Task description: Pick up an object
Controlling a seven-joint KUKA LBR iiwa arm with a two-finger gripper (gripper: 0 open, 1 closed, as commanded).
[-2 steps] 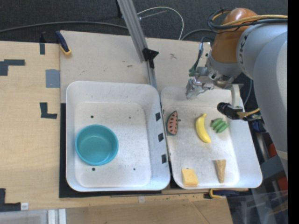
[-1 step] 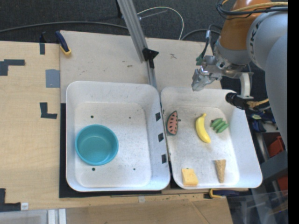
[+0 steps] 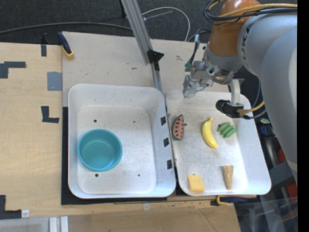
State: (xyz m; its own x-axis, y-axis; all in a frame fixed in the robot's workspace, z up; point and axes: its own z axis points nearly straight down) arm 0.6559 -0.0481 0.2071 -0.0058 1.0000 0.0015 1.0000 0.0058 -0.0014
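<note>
The right bin [image 3: 251,173] holds a watermelon slice [image 3: 178,127], a yellow banana [image 3: 209,133], a green pea pod [image 3: 226,129], a yellow cheese block [image 3: 195,183] and an ice-cream cone [image 3: 228,176]. My gripper [image 3: 193,87] hangs over the back left corner of that bin, above and behind the watermelon slice. Nothing shows between its fingers. It is apart from every object.
A blue bowl [image 3: 100,150] sits in the left bin [image 3: 77,100] at its front left. A grey slanted pole [image 3: 140,30] crosses above the ridge between the bins. The arm's orange band [image 3: 231,21] and grey body fill the upper right.
</note>
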